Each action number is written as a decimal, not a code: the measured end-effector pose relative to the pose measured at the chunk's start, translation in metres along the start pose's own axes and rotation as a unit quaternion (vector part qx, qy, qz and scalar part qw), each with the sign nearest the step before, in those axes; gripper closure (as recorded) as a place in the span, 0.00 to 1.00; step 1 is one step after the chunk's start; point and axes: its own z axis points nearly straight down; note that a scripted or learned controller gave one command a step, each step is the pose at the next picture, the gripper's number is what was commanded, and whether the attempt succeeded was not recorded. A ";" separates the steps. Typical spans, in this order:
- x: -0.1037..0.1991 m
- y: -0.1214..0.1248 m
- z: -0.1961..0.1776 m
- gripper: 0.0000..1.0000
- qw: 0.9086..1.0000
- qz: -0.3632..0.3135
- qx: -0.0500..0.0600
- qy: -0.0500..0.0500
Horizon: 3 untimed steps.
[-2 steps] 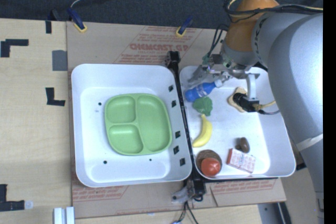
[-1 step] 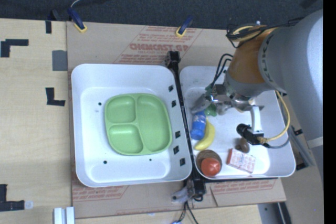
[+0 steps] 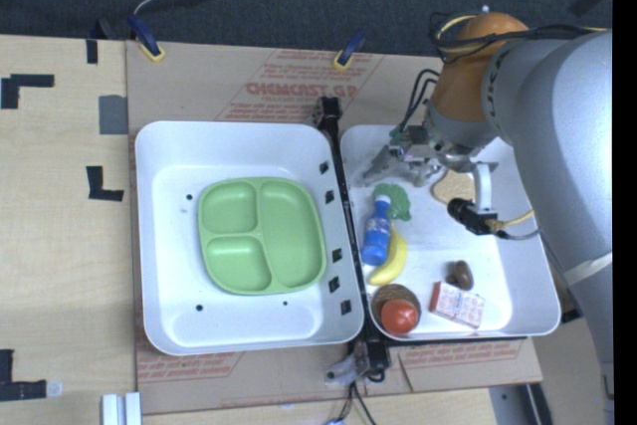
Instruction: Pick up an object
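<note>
So the right bin (image 3: 518, 309) has all the loose stuff. A blue bottle (image 3: 377, 232) lies roughly lengthwise near the bin's left wall, and a banana (image 3: 391, 261) curves right along its lower end, touching it. A green leafy thing (image 3: 394, 200) sits just above and right of the bottle's cap. Down at the near edge there's a red tomato-looking ball (image 3: 399, 316) resting on a brown round piece (image 3: 394, 296), with a red and white box (image 3: 457, 305) just to its right. A small dark brown lump (image 3: 459, 274) sits just above that box. There's also a tan flat thing (image 3: 456, 186) partly hidden under the wrist.

The gripper (image 3: 402, 166) hangs over the far left part of that bin, just above the green thing. Its fingers (image 3: 379, 166) look spread apart with nothing between them, though it's a bit blurry there.

The left bin (image 3: 159, 214) holds a green divided plate (image 3: 263, 236), sitting about in the middle. Both bins sit on a cardboard sheet (image 3: 269, 90) on the wooden bench (image 3: 60, 244).
</note>
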 end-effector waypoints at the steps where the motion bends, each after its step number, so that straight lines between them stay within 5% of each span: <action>1: -0.004 -0.027 -0.001 0.00 1.000 0.000 0.000 0.000; 2: -0.004 -0.027 -0.010 1.00 1.000 0.000 0.000 0.000; 3: 0.042 -0.073 -0.099 1.00 1.000 0.000 0.002 0.001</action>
